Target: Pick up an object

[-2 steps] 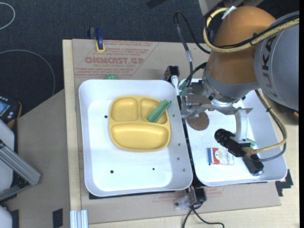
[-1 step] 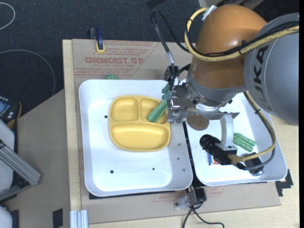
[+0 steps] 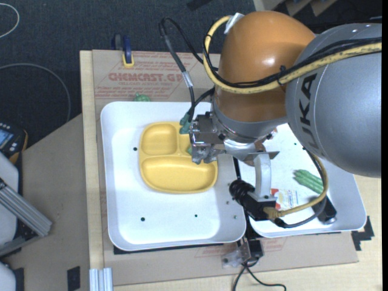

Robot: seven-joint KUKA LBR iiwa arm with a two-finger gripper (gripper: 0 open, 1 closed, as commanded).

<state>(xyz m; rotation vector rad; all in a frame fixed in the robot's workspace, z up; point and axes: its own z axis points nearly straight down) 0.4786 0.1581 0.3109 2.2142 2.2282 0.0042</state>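
The yellow tray [image 3: 173, 162] lies in the left bin [image 3: 121, 180], a divided dish with two small wells toward the far side and one broad well nearer the camera, its right end close to the wall between the bins. The pincer [image 3: 199, 145] hangs over that right end, at or just above the rim, but the orange band and wrist hide most of it, so I cannot tell how far it is parted or whether it has hold of anything. The tray looks like the likely target, being the only thing near the pincer. To do the step well, the grasp should take the thin rim or the ridge between wells, one side inside and one outside, since the tray is too wide to span. It should come down straight, seat fully before closing, and lift slowly, because a dish held by one edge will tend to swing and slip. In the right bin [image 3: 345, 217] lie a green piece [image 3: 308, 179] and a small packet [image 3: 290, 197], well apart from the tray.
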